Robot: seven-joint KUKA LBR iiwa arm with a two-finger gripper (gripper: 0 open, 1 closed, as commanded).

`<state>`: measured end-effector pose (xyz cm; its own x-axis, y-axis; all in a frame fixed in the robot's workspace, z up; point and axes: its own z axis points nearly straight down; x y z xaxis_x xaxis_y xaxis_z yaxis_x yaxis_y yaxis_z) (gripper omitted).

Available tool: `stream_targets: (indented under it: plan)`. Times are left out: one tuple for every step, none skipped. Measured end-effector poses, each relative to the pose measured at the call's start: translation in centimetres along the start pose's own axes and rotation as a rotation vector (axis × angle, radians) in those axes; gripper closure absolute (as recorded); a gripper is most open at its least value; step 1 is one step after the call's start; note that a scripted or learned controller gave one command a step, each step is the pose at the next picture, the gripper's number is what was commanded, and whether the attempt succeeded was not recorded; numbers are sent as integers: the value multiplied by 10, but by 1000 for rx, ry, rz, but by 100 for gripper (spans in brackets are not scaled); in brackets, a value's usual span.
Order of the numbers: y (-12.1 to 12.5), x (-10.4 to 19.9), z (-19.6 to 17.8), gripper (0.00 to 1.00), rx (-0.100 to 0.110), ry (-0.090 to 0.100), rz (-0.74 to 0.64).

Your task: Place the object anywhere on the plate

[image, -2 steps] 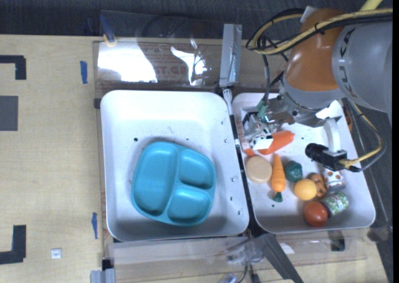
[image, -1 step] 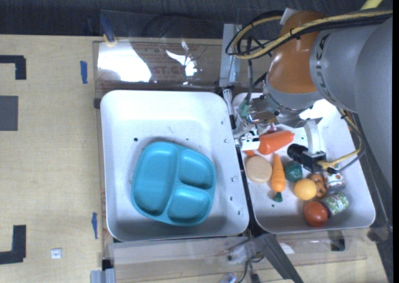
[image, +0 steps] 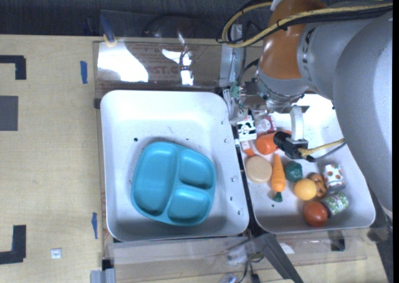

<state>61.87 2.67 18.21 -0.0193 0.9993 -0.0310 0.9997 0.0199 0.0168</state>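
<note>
A blue plate [image: 174,182] with three compartments lies in the left bin [image: 118,119], with nothing on it. The arm reaches over the right bin [image: 358,213], and my gripper [image: 260,131] hangs low at that bin's back left corner, close to the wall between the bins. Directly below the gripper sits a small orange-red round fruit [image: 265,145], touching or nearly touching it. The wrist hides the gripper's tip, so no object shows in its hold.
More toy foods fill the right bin: a beige disc [image: 257,169], a carrot [image: 278,176], a dark green piece [image: 293,170], a yellow fruit [image: 305,189], a red tomato [image: 316,213] and two small cans [image: 335,176].
</note>
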Motion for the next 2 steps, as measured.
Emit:
stream_targets:
  plan:
    - [-13,9,-8,100,-3,-5,46]
    - [-14,25,-5,0,1,12,27]
